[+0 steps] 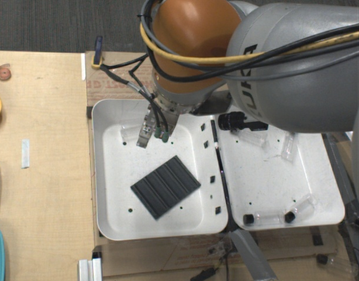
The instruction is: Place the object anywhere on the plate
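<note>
The gripper (151,134) hangs over the left bin (107,174), near that bin's far wall. We cannot tell how it is set, and we see nothing between its tips. The dark ribbed plate (165,187) lies flat and askew on the left bin's floor, nearer to us than the gripper and apart from it. Beside the left bin, touching its right rim, sits the right bin (320,186). The grey arm (296,63) crosses above it.
</note>
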`<act>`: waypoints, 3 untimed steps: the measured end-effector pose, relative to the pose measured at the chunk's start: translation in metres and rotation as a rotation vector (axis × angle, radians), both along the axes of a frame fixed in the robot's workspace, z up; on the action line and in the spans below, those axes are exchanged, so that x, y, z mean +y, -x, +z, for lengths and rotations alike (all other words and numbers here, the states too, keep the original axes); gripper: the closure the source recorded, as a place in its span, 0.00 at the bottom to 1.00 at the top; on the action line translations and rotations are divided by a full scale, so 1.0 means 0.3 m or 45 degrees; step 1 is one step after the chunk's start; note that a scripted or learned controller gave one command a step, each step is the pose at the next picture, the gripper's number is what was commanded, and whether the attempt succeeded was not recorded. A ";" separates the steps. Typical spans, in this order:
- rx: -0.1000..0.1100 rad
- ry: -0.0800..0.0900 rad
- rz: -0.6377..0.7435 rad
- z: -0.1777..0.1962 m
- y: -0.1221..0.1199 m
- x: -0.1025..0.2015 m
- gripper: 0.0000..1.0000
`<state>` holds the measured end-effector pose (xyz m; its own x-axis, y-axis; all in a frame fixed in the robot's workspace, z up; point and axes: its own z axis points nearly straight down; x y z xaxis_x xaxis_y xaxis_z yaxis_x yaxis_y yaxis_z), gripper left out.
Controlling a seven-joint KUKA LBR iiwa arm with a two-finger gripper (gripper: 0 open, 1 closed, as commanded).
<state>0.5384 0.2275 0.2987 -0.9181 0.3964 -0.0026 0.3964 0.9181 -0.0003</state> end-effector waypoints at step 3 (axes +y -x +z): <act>0.004 0.000 0.350 -0.047 0.200 0.003 0.00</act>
